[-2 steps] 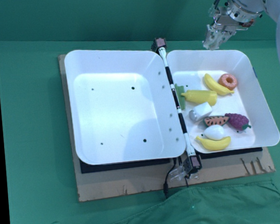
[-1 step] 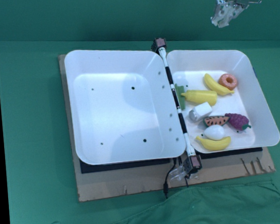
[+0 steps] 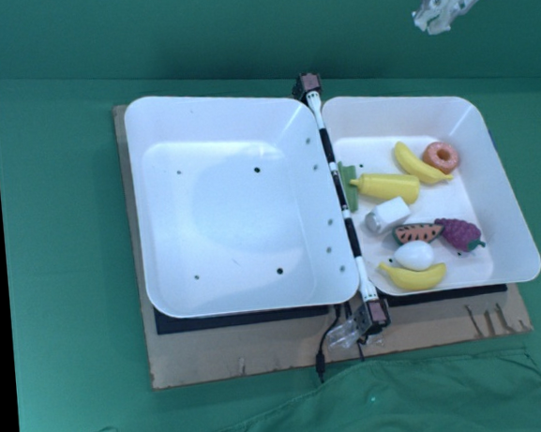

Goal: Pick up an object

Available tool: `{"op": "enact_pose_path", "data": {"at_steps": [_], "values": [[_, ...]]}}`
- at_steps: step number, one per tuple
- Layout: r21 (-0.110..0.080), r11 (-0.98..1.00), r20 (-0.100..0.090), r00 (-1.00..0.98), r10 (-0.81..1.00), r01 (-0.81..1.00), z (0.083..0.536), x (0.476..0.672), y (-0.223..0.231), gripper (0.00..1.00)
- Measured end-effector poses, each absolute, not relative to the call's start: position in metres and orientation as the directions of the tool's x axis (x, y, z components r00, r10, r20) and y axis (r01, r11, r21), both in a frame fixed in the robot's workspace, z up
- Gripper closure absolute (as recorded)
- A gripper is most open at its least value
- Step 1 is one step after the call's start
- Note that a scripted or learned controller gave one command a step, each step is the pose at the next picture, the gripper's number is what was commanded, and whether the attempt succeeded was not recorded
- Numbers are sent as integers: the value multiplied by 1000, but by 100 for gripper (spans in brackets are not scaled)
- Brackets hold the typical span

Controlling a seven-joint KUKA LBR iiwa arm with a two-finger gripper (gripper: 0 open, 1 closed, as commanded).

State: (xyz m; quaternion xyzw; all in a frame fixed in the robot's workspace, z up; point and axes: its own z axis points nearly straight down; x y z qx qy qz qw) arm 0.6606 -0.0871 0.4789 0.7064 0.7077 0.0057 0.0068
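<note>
The pale two-finger gripper (image 3: 440,7) is parked high, its opening impossible to tell; the isolated orange frosted toy doughnut (image 3: 441,156) is best approached vertically.

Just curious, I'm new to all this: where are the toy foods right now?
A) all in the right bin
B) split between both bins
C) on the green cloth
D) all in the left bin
A: the bananas, doughnut, grapes and the rest all lie in the right bin.
</note>
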Motion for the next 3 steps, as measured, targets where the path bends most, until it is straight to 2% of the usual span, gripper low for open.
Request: {"op": "enact_pose_path", "data": {"at_steps": [1, 2, 3], "values": [[-4, -6, -2, 6, 1000, 1000, 389, 681, -119, 100], [4, 0, -1, 0, 1000, 1000, 394, 683, -75, 100], [-4, -7, -3, 7, 1000, 1000, 300, 700, -121, 100]]}}
